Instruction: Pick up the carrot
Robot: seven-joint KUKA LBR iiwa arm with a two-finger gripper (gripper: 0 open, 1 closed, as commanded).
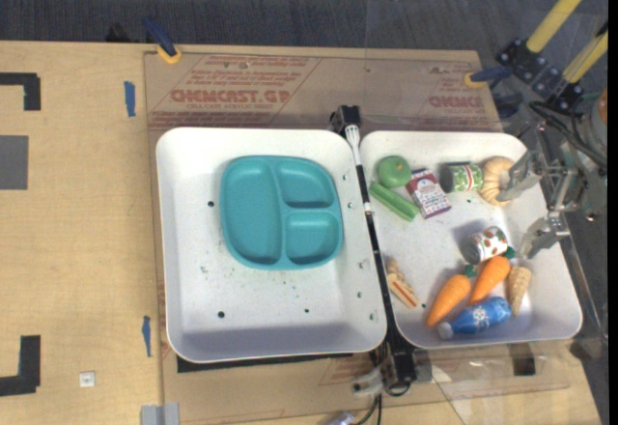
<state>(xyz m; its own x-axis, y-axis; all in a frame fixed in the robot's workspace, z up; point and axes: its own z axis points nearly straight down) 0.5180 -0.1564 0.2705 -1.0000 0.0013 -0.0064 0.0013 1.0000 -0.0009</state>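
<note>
two carrots point(467, 287) lie low in the right bin, below-left of the open-fingered gripper point(537, 206).

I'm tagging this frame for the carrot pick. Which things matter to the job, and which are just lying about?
Matter:
carrots, two side by side
right bin
gripper

Lying about:
teal divided plate in left bin
green apple
red packet
blue bottle
small can

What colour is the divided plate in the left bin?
Teal, plain, no pattern: the three-compartment plastic plate shows best in the camera view.
</note>
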